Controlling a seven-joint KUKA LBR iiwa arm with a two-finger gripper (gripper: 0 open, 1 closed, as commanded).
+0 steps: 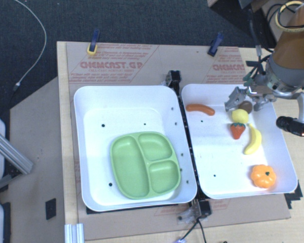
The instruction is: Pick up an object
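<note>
Nearest to us in the right bin (289, 184) sits a small orange pumpkin (263, 176), close to the near-right corner and well apart from the arm. In the left bin (86, 135) the green divided tray (143, 164) lies toward the near side, its three compartments bare; we judge it is there as a place to set things down, not as something to lift.

Farther back in the right bin, a yellow banana (253, 140) lies slantwise, and just to its left a strawberry (237, 130) touches or nearly touches a yellow, lemon-like fruit (239, 116) beyond it. An orange carrot-shaped piece (200, 109) lies alone toward the far-left of that bin, beside the divider.

The gripper (241, 103) hangs over the far side of the right bin, directly above the lemon-like fruit, which we take to be the thing it is going for, since the tool is lined up with that cluster. The fruit rests on the bin floor. We cannot tell how the tool is set: its grey metal parts blur together from this slant. A brownish patch at its tip is hard to make out. The arm's upper body is cut off at the right.
</note>
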